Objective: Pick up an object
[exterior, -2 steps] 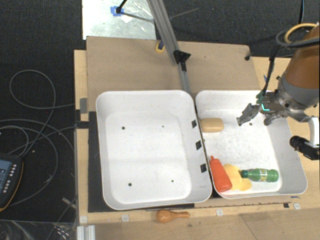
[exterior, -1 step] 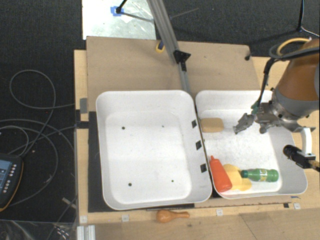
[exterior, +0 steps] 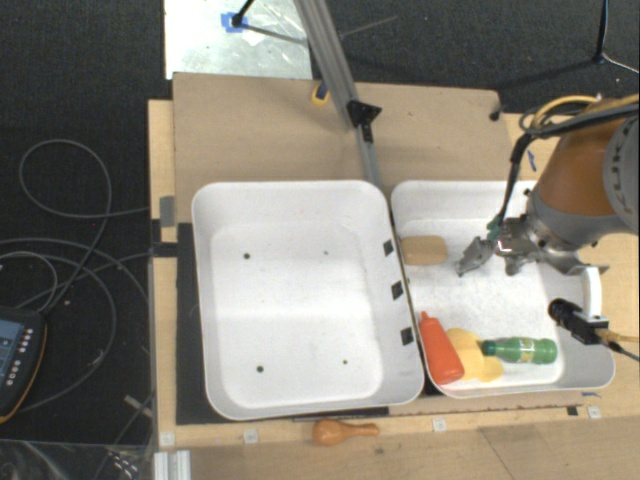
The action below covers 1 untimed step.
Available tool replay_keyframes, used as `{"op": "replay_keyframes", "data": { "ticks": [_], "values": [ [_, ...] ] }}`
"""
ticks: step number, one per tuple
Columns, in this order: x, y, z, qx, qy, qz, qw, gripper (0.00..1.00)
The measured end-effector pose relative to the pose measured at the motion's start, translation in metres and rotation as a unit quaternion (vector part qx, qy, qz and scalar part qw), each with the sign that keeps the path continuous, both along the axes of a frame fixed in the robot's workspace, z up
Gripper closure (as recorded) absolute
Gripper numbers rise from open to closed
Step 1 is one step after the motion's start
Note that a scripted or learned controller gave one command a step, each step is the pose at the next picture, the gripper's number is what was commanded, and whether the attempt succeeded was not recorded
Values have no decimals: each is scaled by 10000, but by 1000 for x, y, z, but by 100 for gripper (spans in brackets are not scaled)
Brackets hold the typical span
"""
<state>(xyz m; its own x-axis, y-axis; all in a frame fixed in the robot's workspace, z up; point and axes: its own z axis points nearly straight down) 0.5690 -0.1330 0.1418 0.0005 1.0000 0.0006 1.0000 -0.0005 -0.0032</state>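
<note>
- Arm (exterior: 585, 173) enters from the right, orange band above the wrist, over the right bin (exterior: 440, 200).
- Gripper (exterior: 478, 258) sits low over the middle of the right bin, fingers pointing left toward the tan block.
- Gripper state: cannot tell, the fingers read as one grey shape from this angle. Nothing seen between them.
- Tan block (exterior: 424, 250) lies flat at the left side of the right bin, just beside the divider edge, near the gripper tip but apart from it.
- Red bottle (exterior: 441, 349) lies along the bin's lower-left corner, cap end toward the top of the view.
- Yellow piece (exterior: 472, 354) lies right of the red bottle, touching it.
- Green bottle (exterior: 520, 349) lies on its side along the near wall, left end against the yellow piece.
- All three are clustered at the near edge of the right bin, well apart from the gripper.
- Left bin (exterior: 290, 298) sits beside the right bin, rims touching; black clips (exterior: 397, 289) run along the shared edge.
- Wooden pin (exterior: 343, 430) lies on the worktop (exterior: 250, 128) in front of the left bin, outside both bins.
- Tripod leg (exterior: 335, 63) slants down from the top of the view to the gap between the bins.
- Pendant (exterior: 18, 353) and cables (exterior: 70, 183) lie on the dark floor at far left.
</note>
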Motion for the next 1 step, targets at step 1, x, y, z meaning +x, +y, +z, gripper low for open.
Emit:
{"op": "replay_keyframes", "data": {
  "ticks": [1],
  "values": [
    [-1, 1, -52, 3, 4, 0, 10000, 0]
  ]
}}
